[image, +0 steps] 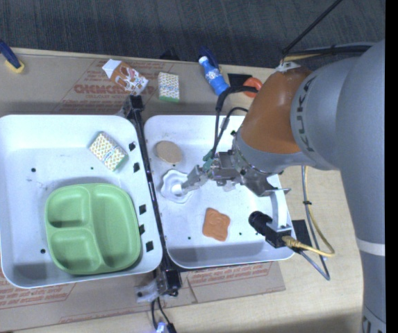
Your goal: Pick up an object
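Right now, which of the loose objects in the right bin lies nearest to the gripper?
The white object, just left of the gripper. The tan round piece lies farther toward the bin's back, and the orange piece nearer its front.

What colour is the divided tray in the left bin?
Light green; the divided tray shows clearly in the camera view.

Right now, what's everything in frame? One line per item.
white bins: 2, white, side by side on the bench
divided tray: 1, green, left bin, near front
patterned box: 1, yellow-green, left bin, back right
round object: 1, tan, right bin, back left
pale object: 1, white, right bin, by the gripper
flat piece: 1, orange, right bin, front
small box: 1, green-white, behind the bins
wrapper: 1, white-orange, behind the bins
blue item: 1, blue, behind the right bin
arm: 1, grey with orange band, from right
gripper: 1, metallic, over the right bin
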`<state>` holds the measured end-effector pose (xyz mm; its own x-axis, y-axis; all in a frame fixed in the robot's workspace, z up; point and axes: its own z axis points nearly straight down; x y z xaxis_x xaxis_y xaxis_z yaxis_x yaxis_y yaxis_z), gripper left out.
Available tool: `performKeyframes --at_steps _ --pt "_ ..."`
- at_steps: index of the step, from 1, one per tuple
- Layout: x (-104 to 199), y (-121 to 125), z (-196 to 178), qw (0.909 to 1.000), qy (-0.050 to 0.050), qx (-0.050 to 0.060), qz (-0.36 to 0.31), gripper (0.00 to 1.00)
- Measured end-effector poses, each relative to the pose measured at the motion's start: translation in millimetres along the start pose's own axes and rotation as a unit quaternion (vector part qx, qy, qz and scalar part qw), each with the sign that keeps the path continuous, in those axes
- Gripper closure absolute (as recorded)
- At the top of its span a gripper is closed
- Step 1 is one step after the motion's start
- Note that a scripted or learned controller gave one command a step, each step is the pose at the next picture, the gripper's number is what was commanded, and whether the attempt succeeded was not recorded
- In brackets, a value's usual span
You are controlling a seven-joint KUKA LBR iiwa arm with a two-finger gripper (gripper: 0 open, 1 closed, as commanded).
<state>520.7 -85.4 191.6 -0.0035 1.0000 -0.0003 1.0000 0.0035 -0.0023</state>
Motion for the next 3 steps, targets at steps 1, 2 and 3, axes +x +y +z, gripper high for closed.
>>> performKeyframes --at_steps 1,2,3 --pt "-12.5 -45.2 57.2 1.0 0.001 0.002 -0.002 0.0" --pt "-10.1 -43.0 100.1 1.0 0.001 0.001 -0.002 0.0" --pt "-10.8 -42.6 89.9 1.0 0.0 0.001 -0.004 1.0"
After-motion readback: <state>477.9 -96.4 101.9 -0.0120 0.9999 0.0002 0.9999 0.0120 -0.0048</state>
